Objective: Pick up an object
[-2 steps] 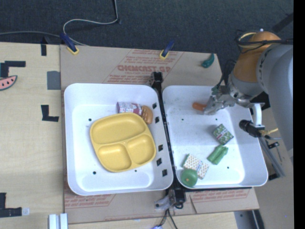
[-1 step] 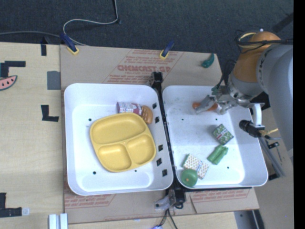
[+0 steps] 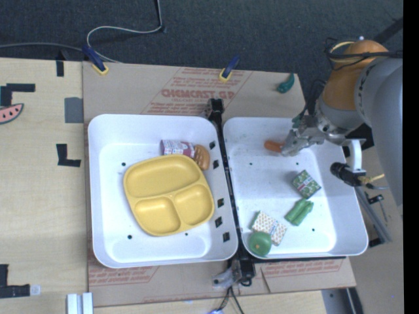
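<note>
Camera view lets us see the gripper low in the right bin, at its far side. We cannot tell its state. Its tip is touching a small orange piece. Nearer lie a green box, a green bottle and a green apple.

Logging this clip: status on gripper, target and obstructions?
Gripper low in right bin, at orange piece. Grasp unconfirmed. Green box nearby, apart.
</note>
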### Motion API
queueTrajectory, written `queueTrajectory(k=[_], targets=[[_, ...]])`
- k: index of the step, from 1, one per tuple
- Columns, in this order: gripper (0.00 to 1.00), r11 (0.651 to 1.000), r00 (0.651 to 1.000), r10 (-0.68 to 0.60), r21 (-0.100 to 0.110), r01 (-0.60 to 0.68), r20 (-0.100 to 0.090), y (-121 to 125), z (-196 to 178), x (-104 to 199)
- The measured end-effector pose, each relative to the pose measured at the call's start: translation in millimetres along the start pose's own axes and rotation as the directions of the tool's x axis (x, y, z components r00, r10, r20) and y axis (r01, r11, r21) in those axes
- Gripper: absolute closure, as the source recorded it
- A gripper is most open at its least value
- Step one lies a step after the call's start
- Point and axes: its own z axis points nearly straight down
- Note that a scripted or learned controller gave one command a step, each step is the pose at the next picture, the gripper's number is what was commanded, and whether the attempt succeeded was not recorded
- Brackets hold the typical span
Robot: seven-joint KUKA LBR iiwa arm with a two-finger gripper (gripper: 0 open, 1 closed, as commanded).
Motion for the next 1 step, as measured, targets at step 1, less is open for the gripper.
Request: queueTrajectory(k=[1], targets=[[0.00, 1.000, 1.000, 0.000, 0.000, 0.000, 0.000, -0.1, 0.2, 0.0]])
